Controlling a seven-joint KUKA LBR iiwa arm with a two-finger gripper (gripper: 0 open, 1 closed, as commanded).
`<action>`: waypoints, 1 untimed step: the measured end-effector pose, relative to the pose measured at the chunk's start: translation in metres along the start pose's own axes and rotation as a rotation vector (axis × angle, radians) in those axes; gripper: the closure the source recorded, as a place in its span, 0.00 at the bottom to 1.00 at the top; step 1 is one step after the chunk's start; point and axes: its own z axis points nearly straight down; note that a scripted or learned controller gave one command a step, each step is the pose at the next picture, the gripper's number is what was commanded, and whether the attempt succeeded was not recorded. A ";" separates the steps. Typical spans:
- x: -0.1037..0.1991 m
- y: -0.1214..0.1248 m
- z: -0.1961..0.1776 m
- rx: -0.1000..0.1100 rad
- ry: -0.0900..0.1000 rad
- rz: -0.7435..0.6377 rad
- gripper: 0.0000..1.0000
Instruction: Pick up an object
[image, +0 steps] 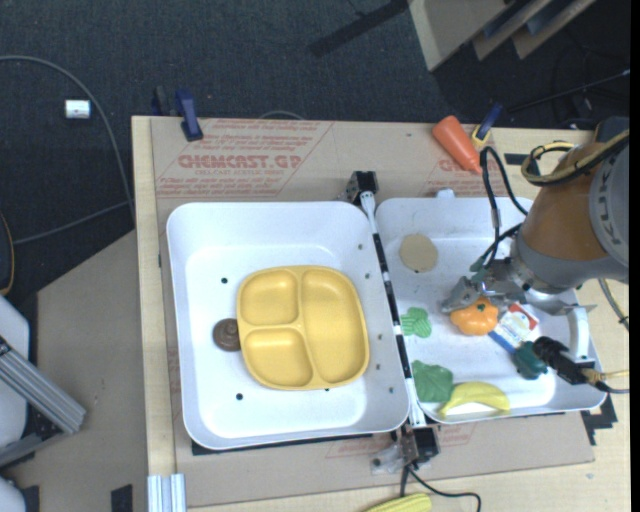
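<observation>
Pincer (478, 297) spread just above orange fruit (474, 319), with green leaf (415, 323), banana (476, 399) and blue tool (530, 361) nearby

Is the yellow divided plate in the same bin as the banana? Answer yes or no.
No, the yellow plate lies in the left bin, the banana in the right bin.

Orange round fruit-like object (474, 319): mid right bin (440, 213), toward its right edge, touching gripper (478, 299) fingers; grip between fingers not clear.
Yellow banana (476, 399): lying flat along near edge of right bin.
Dark green leafy piece (432, 381): near-left corner, touching banana.
Small green piece (415, 322): against left edge.
Tan disc (419, 253): flat, toward far-left area.
Blue-teal item (524, 358) and red-white packet (518, 322): near right edge, beside orange object.
</observation>
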 end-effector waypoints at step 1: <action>0.069 0.048 -0.091 -0.001 0.001 -0.001 1.00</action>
